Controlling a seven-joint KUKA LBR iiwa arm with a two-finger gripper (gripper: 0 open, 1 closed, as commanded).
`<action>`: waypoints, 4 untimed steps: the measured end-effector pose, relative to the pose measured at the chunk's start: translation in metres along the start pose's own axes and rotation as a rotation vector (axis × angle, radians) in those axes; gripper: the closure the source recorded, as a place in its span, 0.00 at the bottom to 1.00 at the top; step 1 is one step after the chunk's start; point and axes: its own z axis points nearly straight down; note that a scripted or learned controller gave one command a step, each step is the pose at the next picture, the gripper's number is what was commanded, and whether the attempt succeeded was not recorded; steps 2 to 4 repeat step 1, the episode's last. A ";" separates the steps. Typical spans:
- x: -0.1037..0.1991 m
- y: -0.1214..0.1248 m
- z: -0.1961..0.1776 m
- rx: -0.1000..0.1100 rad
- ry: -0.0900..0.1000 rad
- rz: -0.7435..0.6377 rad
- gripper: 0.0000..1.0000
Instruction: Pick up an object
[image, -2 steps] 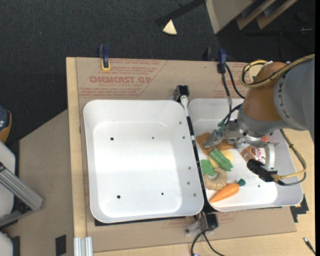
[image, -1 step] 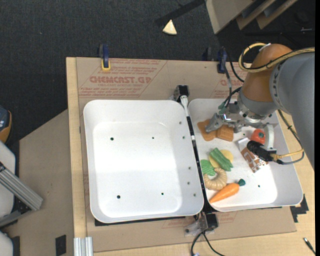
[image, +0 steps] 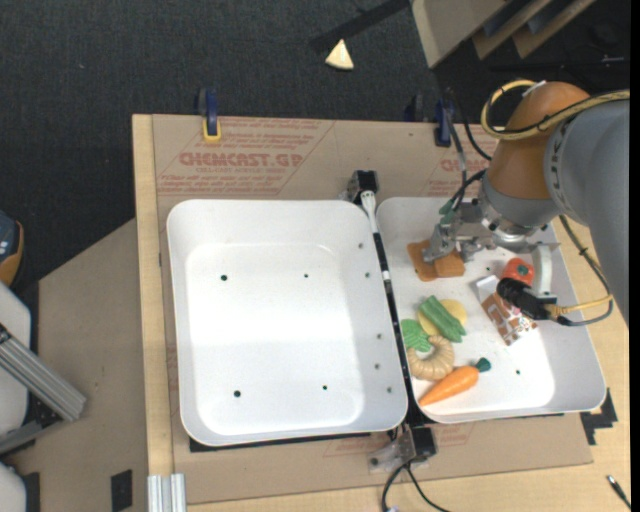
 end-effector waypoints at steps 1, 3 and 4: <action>0.061 0.025 -0.095 -0.006 0.002 -0.006 1.00; 0.061 0.025 -0.095 -0.006 0.002 -0.006 1.00; 0.061 0.025 -0.095 -0.006 0.002 -0.006 1.00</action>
